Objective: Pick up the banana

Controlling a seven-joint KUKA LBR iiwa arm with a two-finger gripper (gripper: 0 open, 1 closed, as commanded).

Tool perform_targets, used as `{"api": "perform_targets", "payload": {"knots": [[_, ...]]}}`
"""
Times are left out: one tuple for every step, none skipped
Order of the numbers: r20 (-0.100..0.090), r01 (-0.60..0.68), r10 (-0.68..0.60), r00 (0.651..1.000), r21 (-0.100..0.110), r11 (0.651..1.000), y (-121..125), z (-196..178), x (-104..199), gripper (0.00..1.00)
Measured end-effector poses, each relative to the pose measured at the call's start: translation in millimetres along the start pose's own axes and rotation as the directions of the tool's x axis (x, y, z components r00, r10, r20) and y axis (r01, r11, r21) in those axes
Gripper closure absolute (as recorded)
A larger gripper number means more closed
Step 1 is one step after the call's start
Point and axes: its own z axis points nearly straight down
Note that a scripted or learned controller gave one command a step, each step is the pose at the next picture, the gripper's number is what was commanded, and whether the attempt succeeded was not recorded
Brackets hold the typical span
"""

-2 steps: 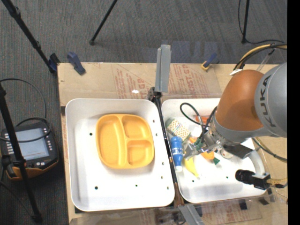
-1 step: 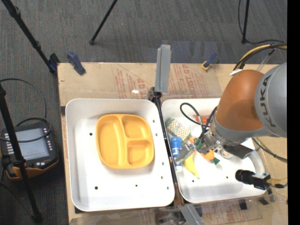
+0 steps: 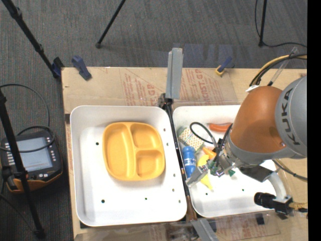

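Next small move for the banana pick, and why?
Probably a short, slow descent, then close. The pincer sits low in the right bin, over the clutter at its left side, with yellow banana showing at and just below the wrist, beside the blue bottle. The view does not show the banana between the fingers, so I would not lift yet.

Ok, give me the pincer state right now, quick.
Pincer: low in the right bin, over the yellow banana beside the blue bottle. Open or shut, and holding anything: cannot be told.
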Motion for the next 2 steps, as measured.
{"api": "perform_targets", "payload": {"knots": [[0.000,-0.001,0.001,1.000,0.000,1.000,0,0,0,0.00],[0.002,0.032,-0.032,0.999,0.000,0.999,0,-95,-1,0.00]]}}
